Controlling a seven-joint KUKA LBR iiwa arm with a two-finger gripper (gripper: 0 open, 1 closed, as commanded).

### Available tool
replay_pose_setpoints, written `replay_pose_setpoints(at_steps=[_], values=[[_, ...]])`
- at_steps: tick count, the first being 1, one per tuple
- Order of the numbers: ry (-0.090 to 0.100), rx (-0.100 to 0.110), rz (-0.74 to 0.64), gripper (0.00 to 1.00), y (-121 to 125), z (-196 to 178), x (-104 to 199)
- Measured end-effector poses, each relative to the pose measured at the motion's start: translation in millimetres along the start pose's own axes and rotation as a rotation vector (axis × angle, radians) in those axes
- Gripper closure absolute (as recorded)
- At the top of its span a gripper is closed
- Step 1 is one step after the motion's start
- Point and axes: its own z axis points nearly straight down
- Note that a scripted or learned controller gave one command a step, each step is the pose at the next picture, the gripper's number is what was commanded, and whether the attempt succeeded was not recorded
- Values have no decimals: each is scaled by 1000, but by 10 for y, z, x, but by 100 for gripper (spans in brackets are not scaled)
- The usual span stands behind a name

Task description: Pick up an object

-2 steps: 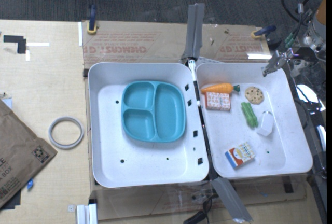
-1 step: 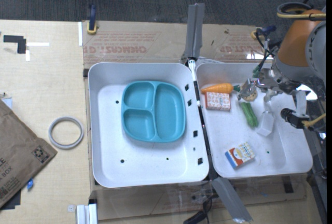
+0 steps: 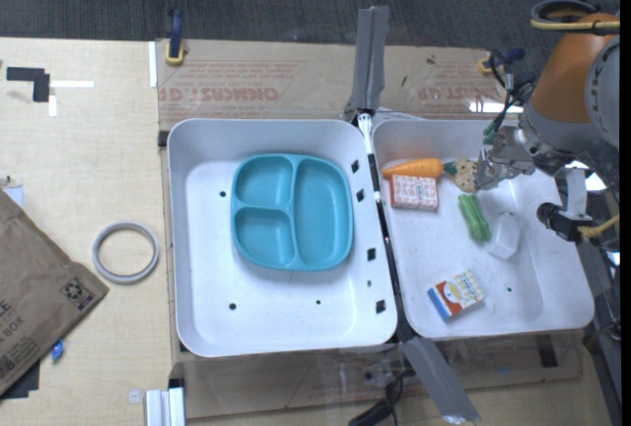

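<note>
Two shallow white bins sit side by side on the tabletop (image 3: 89,148), seen from above at a slant. At the far left, a brown cardboard box (image 3: 35,291) lies at an angle, with a roll of clear tape (image 3: 125,250) just beside it on the pale wood. The left bin (image 3: 197,316) holds one thing, a turquoise divided plate (image 3: 293,212) with three compartments, lying flat near the middle. A grey divider strip (image 3: 371,59) stands at the far end of the seam between the bins. The right bin (image 3: 552,306) holds several small things. An orange carrot (image 3: 414,167) lies near its far left corner, and a small red and white patterned box (image 3: 415,192) touches it on the near side. A green pod-shaped toy (image 3: 474,218) lies near the centre, tilted. A small box printed in red, white and blue (image 3: 457,296) rests closer to the near wall, well apart from the rest. A clear plastic piece (image 3: 506,237) lies just right of the green toy. My gripper (image 3: 485,174) hangs low over the far part of this bin, beside a small tan object (image 3: 463,175); I cannot tell how my fingers are set. My grey arm with its orange band (image 3: 572,69) reaches in from the right.
</note>
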Motion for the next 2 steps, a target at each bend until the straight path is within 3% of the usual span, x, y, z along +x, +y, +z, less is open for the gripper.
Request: replay_pose_setpoints(at_steps=[1,2], values=[[0,0,0,0,0,1,0],[2,2,7,0,-405,140,23]])
